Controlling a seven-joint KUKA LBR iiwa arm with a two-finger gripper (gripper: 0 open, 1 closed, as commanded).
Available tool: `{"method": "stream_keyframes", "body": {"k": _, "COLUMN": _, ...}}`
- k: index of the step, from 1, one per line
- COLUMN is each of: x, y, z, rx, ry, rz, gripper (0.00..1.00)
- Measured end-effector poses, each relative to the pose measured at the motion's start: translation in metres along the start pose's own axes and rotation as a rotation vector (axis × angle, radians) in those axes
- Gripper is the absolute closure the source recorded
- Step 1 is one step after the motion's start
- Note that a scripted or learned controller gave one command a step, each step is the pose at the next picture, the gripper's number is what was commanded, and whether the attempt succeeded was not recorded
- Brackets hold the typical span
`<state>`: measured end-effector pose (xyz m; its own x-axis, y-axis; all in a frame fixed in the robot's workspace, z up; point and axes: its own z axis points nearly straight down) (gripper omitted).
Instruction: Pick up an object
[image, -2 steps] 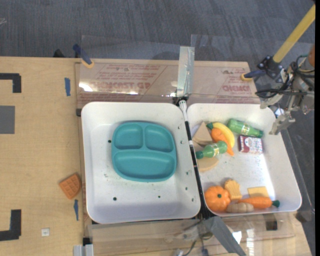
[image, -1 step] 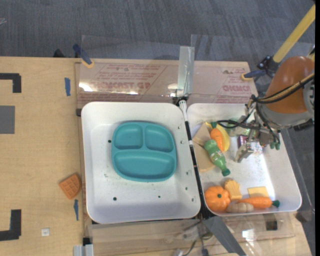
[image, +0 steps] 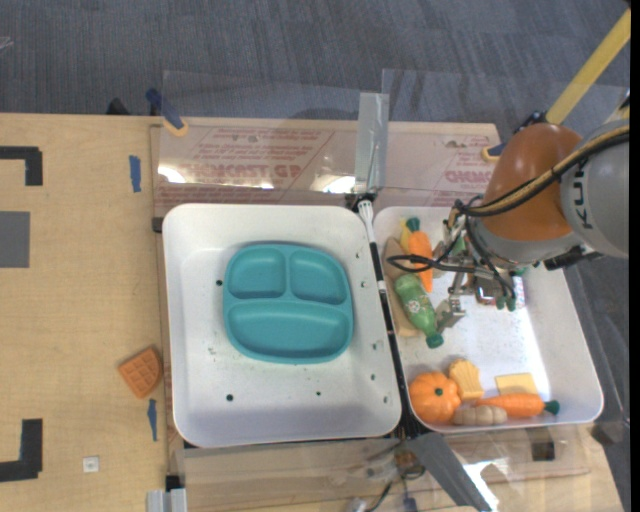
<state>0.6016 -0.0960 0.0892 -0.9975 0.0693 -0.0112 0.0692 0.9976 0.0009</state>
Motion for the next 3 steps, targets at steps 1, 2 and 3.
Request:
{"method": "stream_keyframes", "body": {"k": 1, "x": 0.008, "y": 0.004, "z": 0.000, "rx": 0.003, "ry": -0.001, "rz": -0.068, "gripper": 0.00}}
{"method": "stream_keyframes", "body": {"k": 2, "x": 0.035, "y": 0.000, "z": -0.001, "rx": 0.001, "ry": -0.003, "rz": -0.180, "gripper": 0.00}}
{"method": "stream_keyframes", "body": {"k": 3, "x": 0.050, "y": -0.007, "z": -0.001, "rx": 0.001, "ry": -0.003, "rz": -0.165, "gripper": 0.00}}
